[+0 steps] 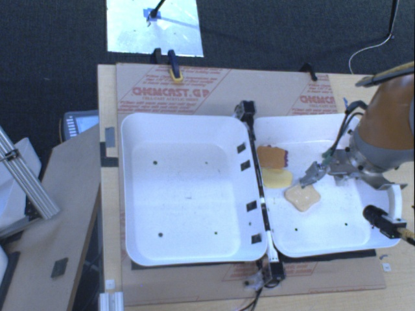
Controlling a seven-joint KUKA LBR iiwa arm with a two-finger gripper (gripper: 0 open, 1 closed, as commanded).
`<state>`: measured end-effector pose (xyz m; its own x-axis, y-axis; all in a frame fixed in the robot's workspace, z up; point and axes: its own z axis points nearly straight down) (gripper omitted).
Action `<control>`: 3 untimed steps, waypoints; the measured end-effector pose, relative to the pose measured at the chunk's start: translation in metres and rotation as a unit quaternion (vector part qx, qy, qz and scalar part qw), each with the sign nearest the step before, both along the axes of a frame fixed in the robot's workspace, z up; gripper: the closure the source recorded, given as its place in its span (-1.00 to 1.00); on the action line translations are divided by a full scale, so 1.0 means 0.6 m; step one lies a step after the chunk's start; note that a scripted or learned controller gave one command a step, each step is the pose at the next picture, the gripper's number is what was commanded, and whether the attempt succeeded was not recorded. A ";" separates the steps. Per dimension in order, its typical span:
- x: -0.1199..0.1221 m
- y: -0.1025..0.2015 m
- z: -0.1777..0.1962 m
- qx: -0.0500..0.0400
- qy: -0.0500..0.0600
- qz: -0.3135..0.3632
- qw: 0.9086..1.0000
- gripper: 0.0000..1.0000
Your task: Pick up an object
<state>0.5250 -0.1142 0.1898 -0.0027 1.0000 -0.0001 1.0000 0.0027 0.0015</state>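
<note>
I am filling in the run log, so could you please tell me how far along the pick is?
Done: the arm has reached into the right bin, with the end effector low over the cream slice. In hand: nothing visibly; the slice lies on the bin floor, as do the yellow piece and brown piece. Left: grasp one and lift it.
</note>
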 end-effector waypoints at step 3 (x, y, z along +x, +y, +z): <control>-0.066 0.276 0.328 0.002 -0.001 0.006 1.000 1.00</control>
